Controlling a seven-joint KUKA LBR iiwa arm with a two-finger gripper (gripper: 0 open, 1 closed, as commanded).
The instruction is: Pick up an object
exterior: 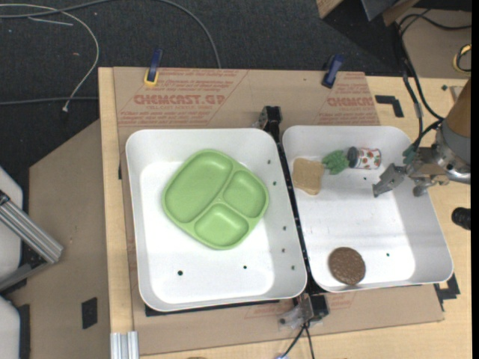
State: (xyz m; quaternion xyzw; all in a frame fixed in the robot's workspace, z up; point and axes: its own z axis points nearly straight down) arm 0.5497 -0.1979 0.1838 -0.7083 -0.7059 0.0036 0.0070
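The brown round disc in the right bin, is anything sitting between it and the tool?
Nothing visible. The tool is over the right bin's right side, and bare white floor lies between it and the brown disc near the front edge. The tan sponge and green toy lie off that line.

The tabletop (112, 200) is covered by a cardboard sheet (247, 99) with red print, held at the far edge by two blue clamps (154, 64). On it two white bins sit side by side, touching: the left bin (142, 223) and the right bin (419, 238).
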